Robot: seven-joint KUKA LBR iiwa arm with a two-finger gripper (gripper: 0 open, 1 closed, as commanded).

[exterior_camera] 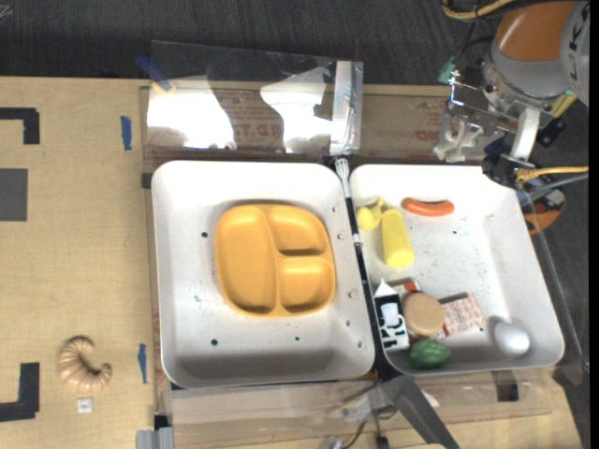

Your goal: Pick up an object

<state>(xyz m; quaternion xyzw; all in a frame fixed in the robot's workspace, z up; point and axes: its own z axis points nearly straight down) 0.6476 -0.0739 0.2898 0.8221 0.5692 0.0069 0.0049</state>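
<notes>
Hovering beyond the right bin [524,251], the jaws [465,138]: spread indiscernible, nothing visibly held.

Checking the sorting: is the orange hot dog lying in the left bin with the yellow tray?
No, the orange hot dog lies in the right white bin.

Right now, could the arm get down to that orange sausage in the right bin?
Probably yes. The sausage lies alone near the back of the right bin, with bare floor around it and nothing on top; the gripper hangs just beyond that bin's back rim.
</notes>
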